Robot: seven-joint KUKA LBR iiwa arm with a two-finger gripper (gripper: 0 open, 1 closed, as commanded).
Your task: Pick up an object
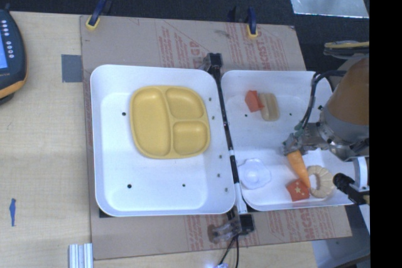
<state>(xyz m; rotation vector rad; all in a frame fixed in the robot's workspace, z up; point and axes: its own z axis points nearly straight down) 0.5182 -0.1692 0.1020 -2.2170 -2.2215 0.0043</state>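
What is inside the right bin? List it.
The right bin holds a red block touching a tan piece, a clear cup, an orange carrot, a red cube and a beige ring. The arm covers its right edge.

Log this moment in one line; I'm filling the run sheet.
tool over right bin | near carrot | grasp unconfirmed | yellow tray in left bin

Bright, even light over my bench, soft picture.

My two white bins [157, 198] glare almost to blankness, their rims losing detail, and the clear cup [253, 174] nearly vanishes against the right one. Shadows are faint and short, falling just beside the yellow tray [169, 120]. The floor beyond the bench stays dark. My own arm [348, 103] looks blurred at the right; small items read coarse and grainy.
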